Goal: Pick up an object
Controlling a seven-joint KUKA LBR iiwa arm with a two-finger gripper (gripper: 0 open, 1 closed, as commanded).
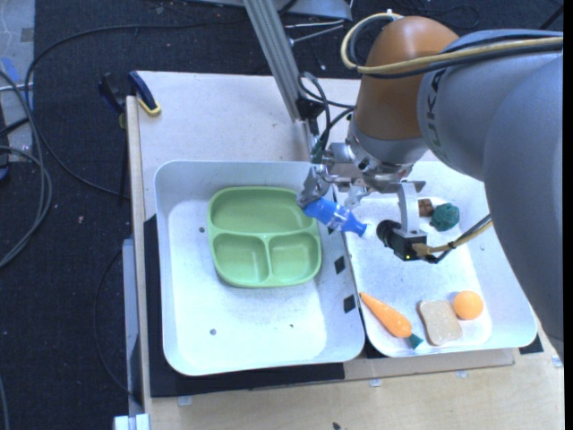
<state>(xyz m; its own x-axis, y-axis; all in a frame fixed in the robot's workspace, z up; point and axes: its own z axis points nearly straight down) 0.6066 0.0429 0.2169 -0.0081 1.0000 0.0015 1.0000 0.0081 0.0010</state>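
Gripper: [329, 206] hanging right over the divider between the two bins, and from where I'm standing it looks clamped on a small blue object [333, 215], with blue poking out both sides of the fingers, so I'd say it's got it.
Carrot: [386, 314] closest to me, lying at the front of the right bin [515, 334]. Looks like a toy, probably hard plastic and light. Tapered, so I'd take it across the fat middle, not the pointy end.
Bread slice: [440, 322] just beside the carrot, lying flat. Flat stuff is a pain, you'd need to pinch it by the edges.
Orange ball: [467, 305] touching or nearly touching the bread. Round and likely slick, it'd squirt out unless you grab dead centre.
Green tray: [265, 236] sitting in the left bin [179, 348], three compartments, stiff-looking. Way too wide for those fingers, rim pinch only.
Blue object again: at the gripper, above the tray's right edge and the bin divider. Small, looks rigid and featherweight, so weight isn't the worry. The risk, I reckon, is that the hold seems off to one end, so it could twist loose.
Green lump: [446, 215] further back in the right bin, next to something small and brown I can't make out. Bumpy, maybe toy broccoli, should be easy to grip.
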